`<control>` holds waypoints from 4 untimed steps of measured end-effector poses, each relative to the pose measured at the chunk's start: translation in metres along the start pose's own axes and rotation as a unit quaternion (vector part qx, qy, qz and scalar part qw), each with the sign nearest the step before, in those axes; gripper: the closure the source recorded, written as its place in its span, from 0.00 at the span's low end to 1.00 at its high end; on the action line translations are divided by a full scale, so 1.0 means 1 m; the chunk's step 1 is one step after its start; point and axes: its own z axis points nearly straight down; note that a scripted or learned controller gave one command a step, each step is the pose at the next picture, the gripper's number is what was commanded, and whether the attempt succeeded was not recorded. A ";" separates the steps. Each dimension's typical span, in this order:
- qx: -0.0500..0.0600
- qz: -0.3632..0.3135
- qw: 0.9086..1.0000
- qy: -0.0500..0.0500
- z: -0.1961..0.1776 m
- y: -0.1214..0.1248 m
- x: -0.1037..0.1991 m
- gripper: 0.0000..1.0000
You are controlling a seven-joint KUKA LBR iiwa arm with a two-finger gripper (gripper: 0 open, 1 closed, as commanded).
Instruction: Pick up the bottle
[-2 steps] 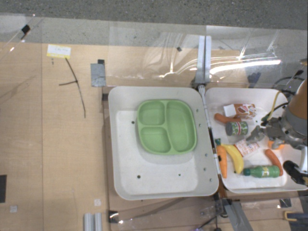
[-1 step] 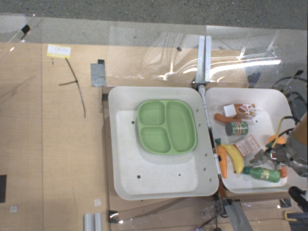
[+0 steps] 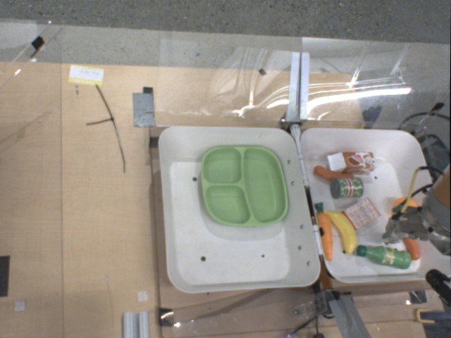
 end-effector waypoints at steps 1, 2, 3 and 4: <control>0.001 -0.071 0.997 0.001 -0.039 0.089 0.054 1.00; 0.001 -0.071 0.997 0.001 -0.039 0.089 0.054 0.00; 0.002 -0.143 0.990 -0.005 0.000 0.156 0.077 0.00; 0.000 -0.288 0.958 0.001 -0.038 0.065 0.059 0.00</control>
